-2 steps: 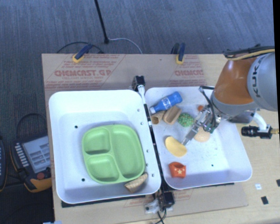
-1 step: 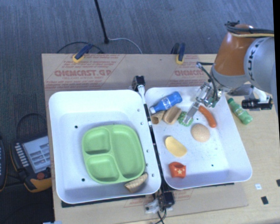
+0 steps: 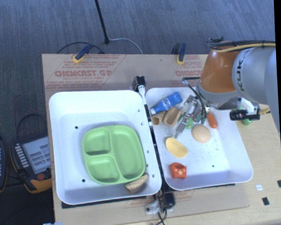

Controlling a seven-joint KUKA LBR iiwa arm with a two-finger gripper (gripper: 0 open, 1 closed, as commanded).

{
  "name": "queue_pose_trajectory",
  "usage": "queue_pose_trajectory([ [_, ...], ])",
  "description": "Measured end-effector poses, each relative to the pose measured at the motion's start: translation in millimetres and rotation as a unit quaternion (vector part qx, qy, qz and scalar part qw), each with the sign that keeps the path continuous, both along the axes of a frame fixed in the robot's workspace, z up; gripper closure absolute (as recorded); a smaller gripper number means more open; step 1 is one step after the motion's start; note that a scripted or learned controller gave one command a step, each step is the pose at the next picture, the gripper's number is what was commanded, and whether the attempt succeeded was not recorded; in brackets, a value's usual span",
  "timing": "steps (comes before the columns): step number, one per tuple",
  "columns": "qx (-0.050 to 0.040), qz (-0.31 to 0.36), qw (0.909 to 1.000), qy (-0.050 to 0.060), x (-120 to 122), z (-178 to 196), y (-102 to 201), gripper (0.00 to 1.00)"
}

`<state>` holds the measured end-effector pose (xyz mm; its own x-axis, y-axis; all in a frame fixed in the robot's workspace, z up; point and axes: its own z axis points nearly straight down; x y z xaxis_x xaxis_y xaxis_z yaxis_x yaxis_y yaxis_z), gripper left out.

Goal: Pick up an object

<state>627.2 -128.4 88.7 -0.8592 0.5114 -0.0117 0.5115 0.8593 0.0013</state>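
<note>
The arm (image 3: pixel 237 74) reaches in from the right, wrist angled down over the right bin (image 3: pixel 237 168). The claw (image 3: pixel 184 125) hangs low among a tan roll (image 3: pixel 171 116), blue bottle (image 3: pixel 167 103), beige egg (image 3: pixel 201 133) and yellow lemon-like piece (image 3: pixel 176 147). Its opening cannot be judged, and no object is visibly gripped.

Light is bright and even, falling from above onto the two shallow white plastic bins (image 3: pixel 62 137), whose walls read almost blown out, with little surface detail. Inside the left bin, the lime-green divided plastic tray (image 3: pixel 114 154) casts only a thin, soft shadow along its near edge. The dark grey carpet (image 3: pixel 32 26) beyond the bins looks dimmer and slightly grainy. Focus is mildly soft throughout; small items blur into smudged shapes.
</note>
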Motion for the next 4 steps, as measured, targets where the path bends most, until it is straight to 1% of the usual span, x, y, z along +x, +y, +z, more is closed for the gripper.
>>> queue_pose_trajectory([
  [1, -0.0006, 0.071, 0.9975, -0.003, -40.5, 0.7, 19.9, 0.00],
  [2, 0.0023, 0.034, 0.9993, 0.013, 18.5, 0.2, 33.6, 0.00],
  [3, 0.0024, 0.034, 0.9993, 0.013, 18.5, 0.2, 33.5, 0.00],
  [4, -0.0025, 0.150, 0.9886, 0.013, 20.8, -0.1, 25.4, 0.00],
])
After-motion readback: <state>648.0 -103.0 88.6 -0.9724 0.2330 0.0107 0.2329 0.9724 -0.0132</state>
